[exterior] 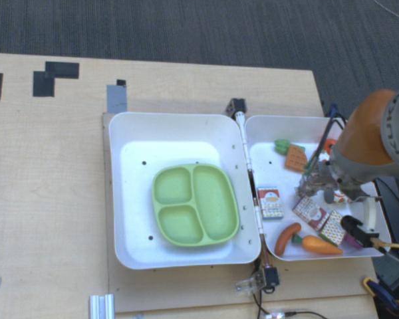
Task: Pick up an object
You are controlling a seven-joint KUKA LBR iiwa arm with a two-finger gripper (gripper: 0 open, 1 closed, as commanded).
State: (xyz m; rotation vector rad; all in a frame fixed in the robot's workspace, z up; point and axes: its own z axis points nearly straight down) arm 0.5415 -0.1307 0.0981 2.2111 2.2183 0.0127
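Gripper low in the right bin at frame right, above small packets; finger state indiscernible

Glossy green plastic tray, smooth white bins, matt wooden bench

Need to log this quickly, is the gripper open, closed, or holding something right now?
Gripper: cannot be told; it sits low in the right white bin, above the small patterned packets.

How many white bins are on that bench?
2. The left bin holds a green divided tray; the right bin, touching it, holds small toy foods, with the gripper down among them.
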